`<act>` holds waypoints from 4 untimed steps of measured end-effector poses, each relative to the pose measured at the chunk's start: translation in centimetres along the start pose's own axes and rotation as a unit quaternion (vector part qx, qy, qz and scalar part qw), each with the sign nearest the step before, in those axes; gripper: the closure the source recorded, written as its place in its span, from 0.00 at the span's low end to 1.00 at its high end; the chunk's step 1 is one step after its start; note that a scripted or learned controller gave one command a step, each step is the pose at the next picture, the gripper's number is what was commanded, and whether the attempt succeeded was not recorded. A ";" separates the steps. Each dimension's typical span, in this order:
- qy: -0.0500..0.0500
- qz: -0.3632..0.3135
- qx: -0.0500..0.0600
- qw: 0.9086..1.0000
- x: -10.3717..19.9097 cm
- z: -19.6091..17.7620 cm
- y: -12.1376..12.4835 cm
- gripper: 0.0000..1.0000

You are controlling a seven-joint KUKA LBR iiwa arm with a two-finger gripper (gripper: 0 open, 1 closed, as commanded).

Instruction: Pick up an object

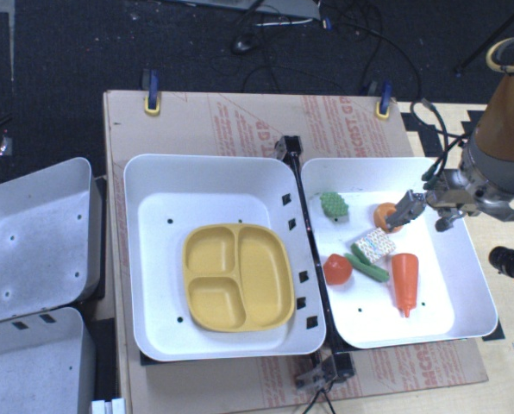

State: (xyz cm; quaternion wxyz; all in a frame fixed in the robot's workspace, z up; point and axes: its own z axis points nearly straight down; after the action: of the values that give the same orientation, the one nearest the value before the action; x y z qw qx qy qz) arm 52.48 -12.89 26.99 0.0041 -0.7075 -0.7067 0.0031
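Jaws (pixel 407 207) over the right bin (pixel 464 317), spread impossible to tell. Orange object (pixel 385 215) just at the tips; patterned block (pixel 372 247) and carrot (pixel 404 281) below. Likely risk: glancing off, nudging it aside.

From my seat the light is bright and even, falling from overhead. The two white bins (pixel 145 188) come out nearly blown, their walls washed pale, while the floor (pixel 50 50) at 11 o'clock stays dark and speckled with noise. Shadows are soft and short: a faint one sits under the yellow tray (pixel 240 276), and the carrot (pixel 404 281) throws only a thin dark edge. I see mild glare on the tomato (pixel 337 268). The arm (pixel 498 136) at 3 o'clock looks smeared and soft, and the end effector (pixel 410 207) is slightly blurred. Overall sharpness is modest, with grainy compression throughout.
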 end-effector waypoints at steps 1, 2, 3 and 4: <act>-0.001 -0.001 -0.005 1.000 0.0 -0.5 0.2 0.00; 0.000 0.000 -0.003 1.000 0.1 3.9 0.6 0.00; 0.000 0.001 -0.002 1.000 -0.9 9.7 0.6 0.00; 0.000 0.000 -0.003 1.000 -0.7 14.1 0.8 0.00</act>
State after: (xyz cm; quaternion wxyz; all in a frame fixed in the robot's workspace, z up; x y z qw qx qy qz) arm 53.09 -13.52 12.91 0.0020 -0.7075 -0.7067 0.0012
